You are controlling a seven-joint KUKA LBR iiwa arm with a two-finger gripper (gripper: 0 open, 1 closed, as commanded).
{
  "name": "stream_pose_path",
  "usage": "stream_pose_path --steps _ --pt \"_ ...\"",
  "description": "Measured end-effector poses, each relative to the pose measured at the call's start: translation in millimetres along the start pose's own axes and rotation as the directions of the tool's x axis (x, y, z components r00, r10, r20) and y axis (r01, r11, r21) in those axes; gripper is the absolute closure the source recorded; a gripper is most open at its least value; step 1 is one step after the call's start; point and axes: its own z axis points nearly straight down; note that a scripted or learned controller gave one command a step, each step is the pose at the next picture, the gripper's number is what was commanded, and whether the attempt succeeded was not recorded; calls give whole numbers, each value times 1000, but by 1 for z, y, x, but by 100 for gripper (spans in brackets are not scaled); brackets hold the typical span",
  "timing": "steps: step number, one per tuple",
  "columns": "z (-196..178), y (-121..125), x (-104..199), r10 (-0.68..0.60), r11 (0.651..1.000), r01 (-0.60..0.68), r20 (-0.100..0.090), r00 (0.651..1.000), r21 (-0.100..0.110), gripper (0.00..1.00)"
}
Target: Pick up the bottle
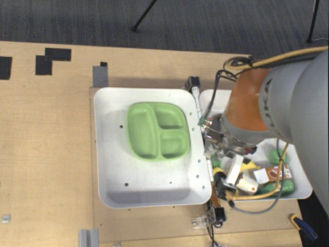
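Nearest to us, the grey arm [303,102] with its orange band [247,104] sweeps in from the right and covers much of the right bin [303,189]. We look down on a pale wooden surface [46,153] bearing two shallow white bins side by side.

We see the left bin [108,189], a smooth rounded tray, holding one thing: a light green plate [157,130] divided into three compartments, one long one at the left and two smaller ones at the right. It lies flat near the bin's middle.

We see the right bin packed with a small jumble under the arm: green, yellow, white and brown pieces pressed close together. We cannot pick out the bottle among them, since the arm hides much of the pile.

We find the tool [229,171] low over the bin's left side, among the clutter, and we cannot tell how its jaws stand or whether it holds anything. Thin cables [257,205] loop around it.

Beyond the surface lies dark carpet [77,9], crossed by thin black stand legs [151,6]. Black patches [51,59] mark the wood at upper left.
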Motion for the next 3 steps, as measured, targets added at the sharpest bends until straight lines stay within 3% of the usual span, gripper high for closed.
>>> stream_pose_path --steps 1,2,3 --pt "-27 -20 49 -7 1000 7 0 1000 0 100" --pt "-96 -17 43 -366 930 366 0 930 -3 100" --pt "-31 -25 77 -431 902 431 0 902 0 100"
